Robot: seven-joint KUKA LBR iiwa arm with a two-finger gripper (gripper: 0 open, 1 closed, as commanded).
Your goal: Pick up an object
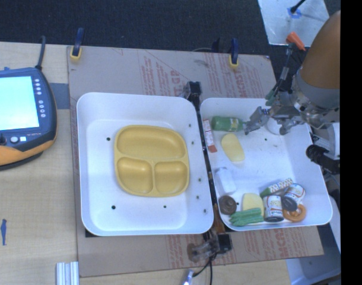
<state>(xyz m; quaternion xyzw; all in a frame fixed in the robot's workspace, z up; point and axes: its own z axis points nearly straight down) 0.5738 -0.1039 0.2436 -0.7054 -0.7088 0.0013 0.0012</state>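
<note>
A grey robot arm (320,52) with an orange band reaches in from the right over the far part of the right-hand white bin (314,177), its end effector (252,125) hanging low just right of a small green bottle (226,123). Whether the fingers are spread or pressed together cannot be told from this angle, and nothing is seen pinched between them.

The bottle lies on its side at the far left of that bin, its long axis running left to right; its label cannot be read. Just near of it rests a pale yellow oval piece (232,147), long axis running roughly near to far. A narrow white packet (209,140) with red print, too small to read, lies along the bin's left wall.

At the near end sits a huddle of items: a brown round piece (227,205), a green pod-shaped toy (246,218), a yellow block (251,202), a small can (273,209) with an unreadable label, and an orange ring (297,214).

The left bin (92,159) holds a yellow divided plate (151,160). A handheld control pad (18,116) with a lit screen lies on the worktop (27,218) at far left.
</note>
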